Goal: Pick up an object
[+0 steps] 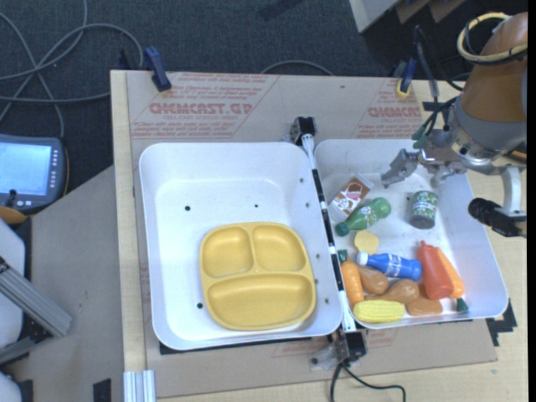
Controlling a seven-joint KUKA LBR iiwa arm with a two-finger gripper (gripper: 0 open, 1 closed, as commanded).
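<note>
The pincer (408, 164) hangs over the back of the right bin (490, 262), and I cannot tell its state. The toys lie untouched: a green bottle (366, 214), a small can (424, 208), a blue bottle (392, 265). Nothing is picked up yet.

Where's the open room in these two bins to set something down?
The left bin has bare floor along its back and left side, around the yellow divided plate. In the right bin, a bare strip lies at the back, near the claw. Its front half is crowded: green bottle, can, blue bottle, corn.
</note>
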